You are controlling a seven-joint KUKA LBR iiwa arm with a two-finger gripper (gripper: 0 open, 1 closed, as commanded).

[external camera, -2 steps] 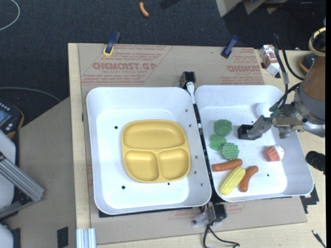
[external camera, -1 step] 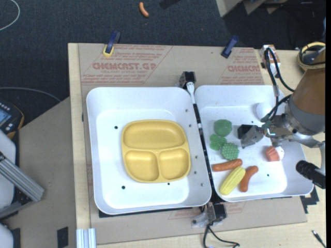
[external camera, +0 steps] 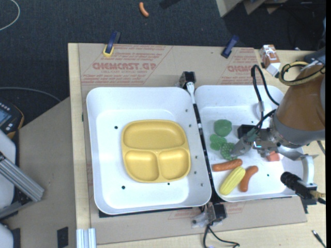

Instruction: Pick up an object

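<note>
Nearest the camera, at the front of the right bin [external camera: 269, 187], a toy corn cob [external camera: 231, 180] is seen lying beside a small sausage [external camera: 248, 177], with a longer orange sausage or carrot [external camera: 226, 165] just behind them. Behind those, a dark green broccoli-like piece [external camera: 226, 150] sits touching or nearly touching the gripper [external camera: 243, 146], which is lowered into the bin from the right. A pale green round piece [external camera: 223, 127] and a smaller green piece [external camera: 215, 138] lie further back. Whether the fingers are spread or closed cannot be told; nothing is clearly seen between them. A red bit [external camera: 273, 157] is glimpsed under the wrist, identity unclear. Left bin [external camera: 103, 138] is occupied by a yellow divided plate [external camera: 155, 150]. On the far floor an orange item [external camera: 144, 9] is noted.

Progress judged: approach done, gripper at object level by the broccoli piece. Grasp not confirmed, lift not yet done.
</note>
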